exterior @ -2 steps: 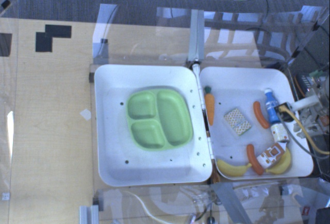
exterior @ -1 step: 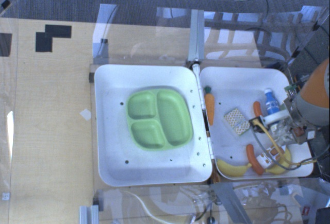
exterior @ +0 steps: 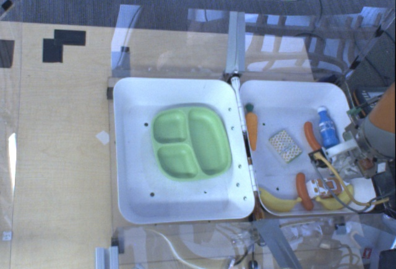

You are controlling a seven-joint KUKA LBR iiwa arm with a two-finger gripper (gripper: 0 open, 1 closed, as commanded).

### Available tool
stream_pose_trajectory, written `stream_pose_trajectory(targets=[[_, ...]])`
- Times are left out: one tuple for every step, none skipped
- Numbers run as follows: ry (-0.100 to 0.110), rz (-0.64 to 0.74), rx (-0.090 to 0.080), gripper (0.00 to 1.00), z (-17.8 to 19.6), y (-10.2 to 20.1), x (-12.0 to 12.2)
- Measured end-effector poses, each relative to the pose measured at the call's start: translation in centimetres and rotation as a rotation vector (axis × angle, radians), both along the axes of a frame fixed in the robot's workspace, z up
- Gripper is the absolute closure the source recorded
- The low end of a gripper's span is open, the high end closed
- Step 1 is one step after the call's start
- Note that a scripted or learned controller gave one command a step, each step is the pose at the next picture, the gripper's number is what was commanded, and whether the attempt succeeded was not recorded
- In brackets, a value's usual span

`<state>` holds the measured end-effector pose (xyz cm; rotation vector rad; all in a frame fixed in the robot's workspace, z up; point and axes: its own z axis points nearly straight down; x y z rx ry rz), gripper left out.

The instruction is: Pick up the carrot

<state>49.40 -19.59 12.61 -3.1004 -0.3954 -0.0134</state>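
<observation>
We see the carrot (exterior: 251, 127) lying along the right bin's (exterior: 291, 89) left wall, likely light, stiff, smooth plastic, so we'd pinch it across mid-body; whether the gripper (exterior: 334, 166) at the right edge is closed, we cannot tell.

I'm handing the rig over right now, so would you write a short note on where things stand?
Gripper: low over the right bin's right side, near the blue bottle; finger state unclear, carrot not in it.
Carrot: lying along the right bin's left wall, green top toward the far side, untouched.
Nearby: patterned sponge, two sausages, banana.
Left bin holds the green divided plate.
Done: nothing yet. Left: reach the carrot, grasp, lift.
</observation>
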Motion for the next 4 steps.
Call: stream_pose_trajectory(targets=[[0.004,-0.046,-0.017,1.0,7.0,-0.9,-0.1],[0.004,-0.013,-0.017,1.0,9.0,1.6,-0.6],[0.001,0.223,-0.019,1.0,13.0,6.0,0.9],[0.003,0.2,-0.018,1.0,13.7,7.2,4.5]])
